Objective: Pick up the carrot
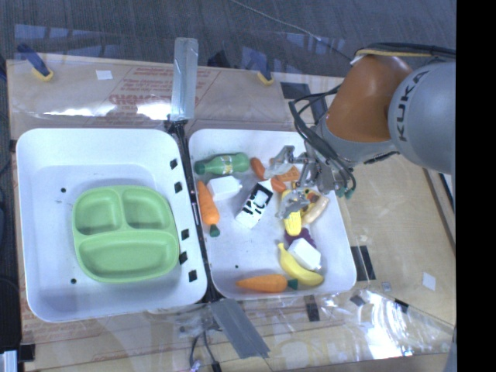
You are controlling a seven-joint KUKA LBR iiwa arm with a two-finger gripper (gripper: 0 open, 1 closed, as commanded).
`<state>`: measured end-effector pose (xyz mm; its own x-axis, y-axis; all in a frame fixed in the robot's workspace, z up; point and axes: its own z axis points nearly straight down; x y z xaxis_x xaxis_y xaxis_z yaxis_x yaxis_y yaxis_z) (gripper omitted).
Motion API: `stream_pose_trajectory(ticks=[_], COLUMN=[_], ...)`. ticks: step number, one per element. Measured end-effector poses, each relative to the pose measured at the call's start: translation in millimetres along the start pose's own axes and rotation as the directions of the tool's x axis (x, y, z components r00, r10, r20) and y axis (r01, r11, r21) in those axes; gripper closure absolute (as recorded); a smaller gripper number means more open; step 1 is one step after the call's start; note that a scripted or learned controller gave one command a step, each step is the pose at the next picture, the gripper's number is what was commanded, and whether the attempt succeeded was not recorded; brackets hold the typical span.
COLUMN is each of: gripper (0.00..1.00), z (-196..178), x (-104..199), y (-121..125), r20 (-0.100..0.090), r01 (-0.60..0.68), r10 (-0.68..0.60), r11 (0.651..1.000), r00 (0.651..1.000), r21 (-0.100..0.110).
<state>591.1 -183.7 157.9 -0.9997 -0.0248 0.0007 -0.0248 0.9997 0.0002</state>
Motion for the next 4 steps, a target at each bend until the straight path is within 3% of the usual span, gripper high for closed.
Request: stream_pose_trajectory(ticks=[1,2,3,4], gripper=[0.0,1.0,1.0,1.0], z=[64,51,-11,35], x=[-14,-17,-22,9], y=[-24,-23,-17,1], r20=[0.004,0.01,0.006,0.015], r01=[-0.142,-0.133,-0.406,-0.682], r10=[0.142,0.133,0.406,0.682], r11=[0.99,0.991,0.914,0.731], r00=[0.99,0.991,0.914,0.731], r21=[0.001,0.002,0.0,-0.007])
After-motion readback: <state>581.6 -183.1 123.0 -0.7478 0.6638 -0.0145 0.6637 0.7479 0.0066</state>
